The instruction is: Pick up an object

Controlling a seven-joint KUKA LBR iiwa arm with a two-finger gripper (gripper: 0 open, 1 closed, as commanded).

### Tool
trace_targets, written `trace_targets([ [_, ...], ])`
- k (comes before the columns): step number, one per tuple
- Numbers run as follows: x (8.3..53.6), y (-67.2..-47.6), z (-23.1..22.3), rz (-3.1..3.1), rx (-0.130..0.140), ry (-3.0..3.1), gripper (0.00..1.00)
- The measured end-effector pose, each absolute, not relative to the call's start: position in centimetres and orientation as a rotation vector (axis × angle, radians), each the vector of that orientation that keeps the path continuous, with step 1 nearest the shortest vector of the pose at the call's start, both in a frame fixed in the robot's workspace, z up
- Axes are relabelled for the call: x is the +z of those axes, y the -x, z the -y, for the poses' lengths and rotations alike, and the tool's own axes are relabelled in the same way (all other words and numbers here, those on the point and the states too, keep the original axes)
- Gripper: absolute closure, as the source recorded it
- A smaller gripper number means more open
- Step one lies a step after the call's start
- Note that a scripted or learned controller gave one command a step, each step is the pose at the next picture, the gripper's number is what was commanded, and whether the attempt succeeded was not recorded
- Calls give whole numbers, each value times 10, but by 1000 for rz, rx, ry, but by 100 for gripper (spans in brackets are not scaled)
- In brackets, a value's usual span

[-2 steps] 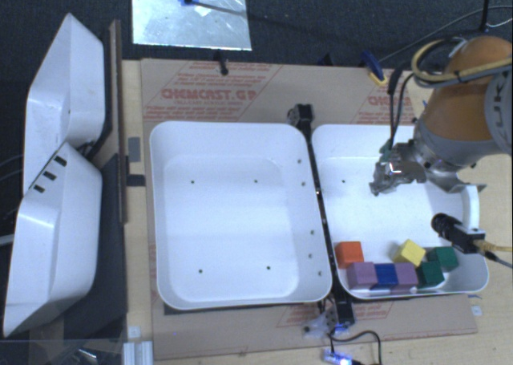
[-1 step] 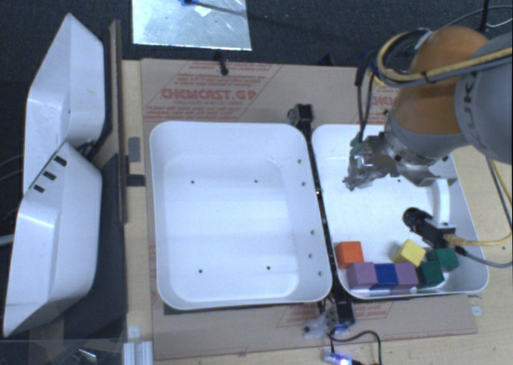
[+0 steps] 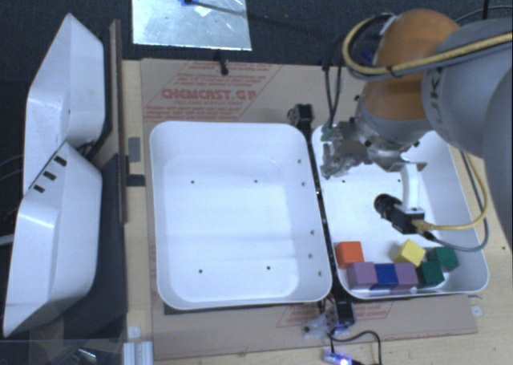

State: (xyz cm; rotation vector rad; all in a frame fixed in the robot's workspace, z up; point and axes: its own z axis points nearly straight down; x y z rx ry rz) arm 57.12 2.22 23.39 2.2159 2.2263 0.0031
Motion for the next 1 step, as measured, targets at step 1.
trace_targets([
  [1, 235, -573, -79, -2228, 3, -2216, 100],
])
